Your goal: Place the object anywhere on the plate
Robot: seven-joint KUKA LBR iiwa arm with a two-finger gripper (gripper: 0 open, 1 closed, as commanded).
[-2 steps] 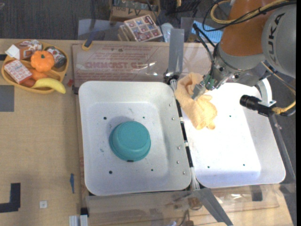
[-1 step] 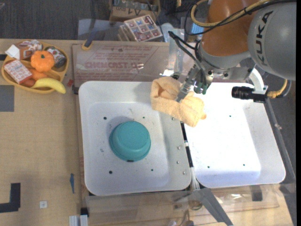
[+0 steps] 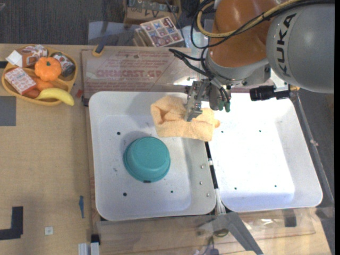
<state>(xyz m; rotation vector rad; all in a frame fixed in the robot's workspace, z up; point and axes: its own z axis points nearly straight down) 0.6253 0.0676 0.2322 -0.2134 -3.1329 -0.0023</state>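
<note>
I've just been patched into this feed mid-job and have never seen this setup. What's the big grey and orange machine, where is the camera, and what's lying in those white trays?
The camera is fixed above the bench, looking down at a slant. The grey and orange machine is a robot arm reaching in from the right of the picture. Its claw sits low over a crumpled yellow cloth, touching it or close to it; I cannot tell whether it has hold of it. The cloth lies at the back of the left white bin, spilling toward the divider. In front of it in the same bin sits a teal plate, looking like an upturned bowl. The right white bin sits beside it. A basket of toy food stands at the bench's far left.
</note>
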